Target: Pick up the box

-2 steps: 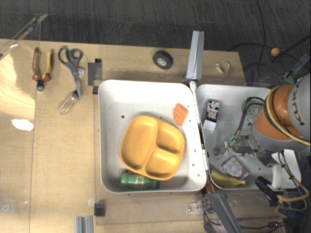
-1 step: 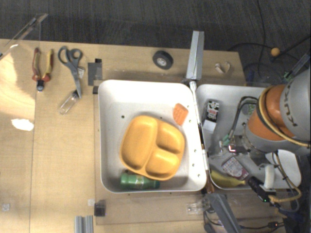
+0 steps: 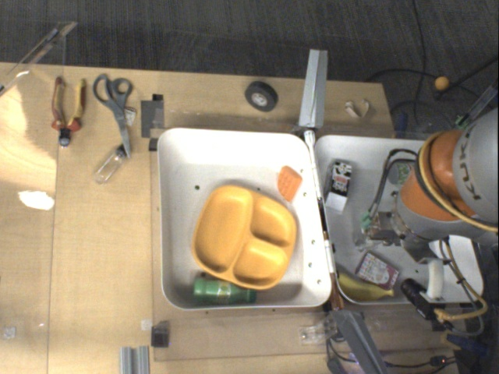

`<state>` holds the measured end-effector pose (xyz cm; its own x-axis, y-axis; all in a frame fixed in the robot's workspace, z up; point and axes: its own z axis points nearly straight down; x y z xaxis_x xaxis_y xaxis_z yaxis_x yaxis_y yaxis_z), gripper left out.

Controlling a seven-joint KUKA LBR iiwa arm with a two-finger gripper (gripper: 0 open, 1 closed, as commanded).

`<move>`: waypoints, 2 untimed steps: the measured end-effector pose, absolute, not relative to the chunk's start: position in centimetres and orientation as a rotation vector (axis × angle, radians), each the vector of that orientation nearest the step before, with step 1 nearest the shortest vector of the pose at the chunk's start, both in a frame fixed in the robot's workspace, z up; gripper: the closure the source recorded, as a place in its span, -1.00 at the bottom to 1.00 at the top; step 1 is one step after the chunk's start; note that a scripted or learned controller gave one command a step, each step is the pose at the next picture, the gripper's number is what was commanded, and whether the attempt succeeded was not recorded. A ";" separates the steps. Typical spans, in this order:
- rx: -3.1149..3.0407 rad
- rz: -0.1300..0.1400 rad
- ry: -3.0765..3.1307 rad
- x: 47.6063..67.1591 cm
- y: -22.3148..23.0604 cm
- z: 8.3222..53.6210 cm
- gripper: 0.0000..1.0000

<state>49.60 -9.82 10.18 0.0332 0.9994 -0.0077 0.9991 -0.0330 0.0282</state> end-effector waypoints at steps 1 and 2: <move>2.240 0.022 2.166 49.6 -9.8 10.2 -1.00; 2.138 0.006 2.295 48.9 -10.3 14.4 -1.00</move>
<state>48.89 -10.32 14.38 -0.0709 0.9975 -0.0013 0.9975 0.0709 0.0061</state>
